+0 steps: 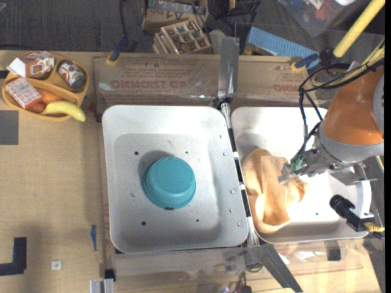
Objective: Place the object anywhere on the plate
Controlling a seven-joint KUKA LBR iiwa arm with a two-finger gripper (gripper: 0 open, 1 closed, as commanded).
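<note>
A teal round plate lies in the middle of the left white bin. A tan-orange cloth lies crumpled at the left side of the right bin, against the wall between the bins. My gripper reaches in from the right and is down at the cloth's upper right edge, touching or just over its folds. The arm's orange band hangs above the right bin's far right side and hides part of it.
A yellow tray with a banana and food packets sits on the bench at the far left. Cardboard lines the back edge behind both bins. Black cables hang along the arm over the right bin.
</note>
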